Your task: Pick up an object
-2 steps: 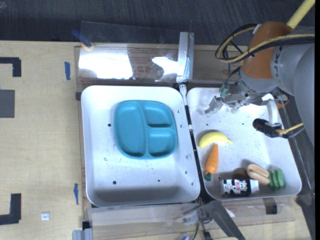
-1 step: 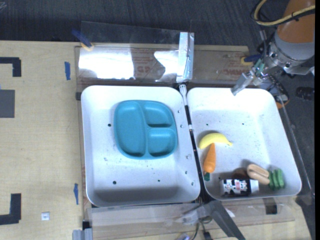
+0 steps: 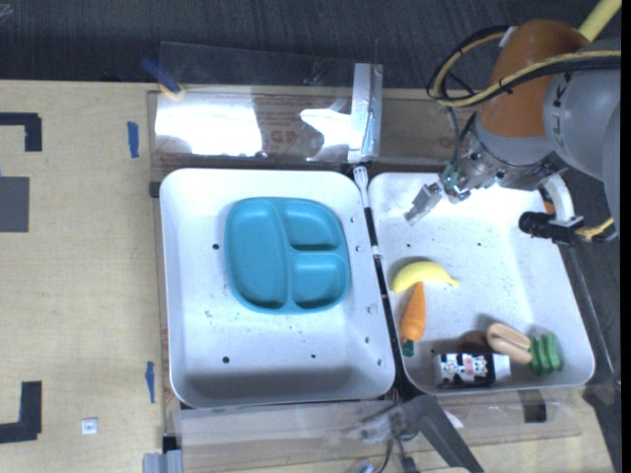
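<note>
A grey arm [image 3: 582, 116] with an orange band reaches in from the right over the far part of the right bin [image 3: 493, 235], its wrist bent down toward the bin floor. The tool [image 3: 426, 203] hangs above the bin's far-left corner, clear of every object, its fingers slightly parted and nothing between them. A small dark bottle [image 3: 471, 367] lies on its side by the near wall; its white label carries dark print too small to read. Just beyond it sit a tan hot-dog toy [image 3: 509, 341] and a green ridged piece [image 3: 545, 352]. A yellow banana [image 3: 424, 276] lies at the bin's left side, touching an orange carrot [image 3: 413, 313] that points toward the near edge. In the left bin [image 3: 197, 343], a blue divided plate [image 3: 289, 254] rests at the centre. Both bins stand on the wooden surface [image 3: 69, 294], marked with black and blue tape.
</note>
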Tool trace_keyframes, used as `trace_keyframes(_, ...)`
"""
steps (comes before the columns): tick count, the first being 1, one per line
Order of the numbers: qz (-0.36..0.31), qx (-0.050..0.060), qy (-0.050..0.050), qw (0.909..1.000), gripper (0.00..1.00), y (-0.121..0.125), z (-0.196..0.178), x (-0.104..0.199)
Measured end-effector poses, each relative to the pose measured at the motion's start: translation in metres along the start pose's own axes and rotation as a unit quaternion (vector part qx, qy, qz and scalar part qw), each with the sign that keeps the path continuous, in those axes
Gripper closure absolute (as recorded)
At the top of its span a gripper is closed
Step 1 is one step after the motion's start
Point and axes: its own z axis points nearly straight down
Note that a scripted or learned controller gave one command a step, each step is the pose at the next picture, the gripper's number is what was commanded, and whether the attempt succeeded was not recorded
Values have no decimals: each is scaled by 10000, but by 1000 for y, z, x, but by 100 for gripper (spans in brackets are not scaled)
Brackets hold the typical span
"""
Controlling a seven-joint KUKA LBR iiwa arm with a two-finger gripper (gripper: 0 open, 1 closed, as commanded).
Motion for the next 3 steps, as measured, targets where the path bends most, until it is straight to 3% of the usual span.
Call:
trace_keyframes(1, -647, -13, -14, 9979, 0, -52, 45, -8)
trace_keyframes(2, -513, -48, -32, 9987, 0, -109, 47, 34)
trace_keyframes(3, 377, -51, -34, 9993, 0, -48, 48, 17)
